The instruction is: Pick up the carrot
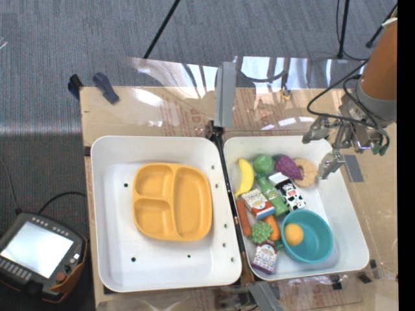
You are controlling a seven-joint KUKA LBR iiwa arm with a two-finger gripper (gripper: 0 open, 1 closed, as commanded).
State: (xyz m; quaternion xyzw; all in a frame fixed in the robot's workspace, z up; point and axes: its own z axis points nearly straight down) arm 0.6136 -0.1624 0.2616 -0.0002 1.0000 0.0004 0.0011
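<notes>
A: What sits at the far left?

B: A handheld control pendant (37, 254) with a pale screen, on the floor beside the bench. Next comes the left bin (107, 173), and in it lies a yellow divided plate (172, 201) with three compartments.

A: And the right bin (353, 229)?

B: It is crowded. Along its left wall lies the carrot (243, 218), a slim orange piece running lengthwise, just below a yellow banana (245, 176). A small red and white carton (257, 203) touches the carrot's right side, and a green leafy piece (260, 232) sits at its lower end.

A: What else is in there?

B: A green vegetable (263, 164) near the top, a purple bunch of grapes (289, 167) beside a round tan cookie (305, 171), a black and white milk carton (292, 195), and a teal bowl (318, 248) holding an orange ball (294, 234). A small pink packet (265, 258) lies at the lower edge.

A: Where is the gripper (332, 149)?

B: Over the bin's upper right corner, well apart from the carrot. Its fingers look spread, with nothing between them. The orange band of the arm (382, 57) shows above it at the right.
</notes>
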